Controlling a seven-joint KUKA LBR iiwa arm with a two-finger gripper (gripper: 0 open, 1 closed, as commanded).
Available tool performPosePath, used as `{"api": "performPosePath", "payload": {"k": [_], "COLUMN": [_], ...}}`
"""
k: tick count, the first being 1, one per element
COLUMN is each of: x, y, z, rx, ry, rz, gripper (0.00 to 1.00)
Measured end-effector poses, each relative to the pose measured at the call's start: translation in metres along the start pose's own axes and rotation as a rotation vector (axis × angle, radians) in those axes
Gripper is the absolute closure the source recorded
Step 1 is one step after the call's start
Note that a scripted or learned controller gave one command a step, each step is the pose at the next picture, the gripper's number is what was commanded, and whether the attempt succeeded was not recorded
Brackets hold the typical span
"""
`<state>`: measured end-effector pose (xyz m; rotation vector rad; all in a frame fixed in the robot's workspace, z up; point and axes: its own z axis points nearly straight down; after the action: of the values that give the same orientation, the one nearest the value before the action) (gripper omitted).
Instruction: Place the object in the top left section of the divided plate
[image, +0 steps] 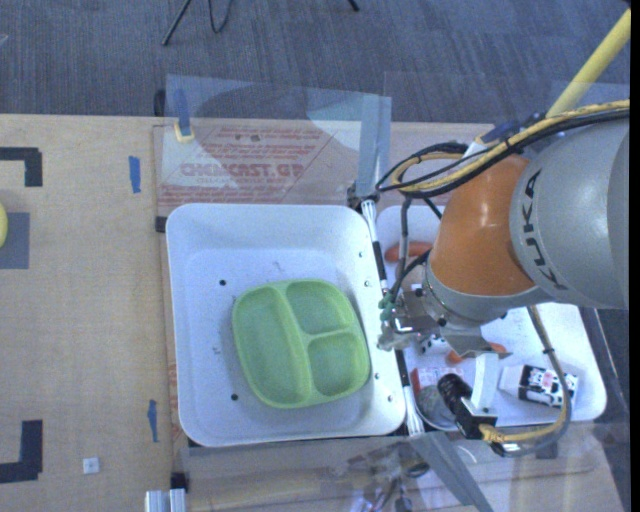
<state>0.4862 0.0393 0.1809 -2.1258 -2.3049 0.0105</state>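
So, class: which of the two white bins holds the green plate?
The left bin, away from the arm, holds the plate; the right bin holds small mixed items under the arm.

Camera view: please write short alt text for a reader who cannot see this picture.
A green divided plate lies in the left white bin, all its sections bare. The grey and orange arm reaches in from the right, above the right bin, which holds several small objects.

Blue tape strips (134, 174) on wooden bench (80, 330), clear plastic sheet (270, 150) behind bins
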Motion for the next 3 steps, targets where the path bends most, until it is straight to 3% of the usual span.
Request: {"api": "performPosePath", "payload": {"k": [1,2,3], "x": [0.007,0.007,0.011], "y": [0.054,0.043,0.121], "z": [-0.050,-0.001,-0.002], "rx": [-0.004,-0.001,-0.004], "ry": [-0.001,0.000,-0.002], "rz": [-0.046,-0.186,-0.179], "gripper": [1.00,1.00,1.00]}}
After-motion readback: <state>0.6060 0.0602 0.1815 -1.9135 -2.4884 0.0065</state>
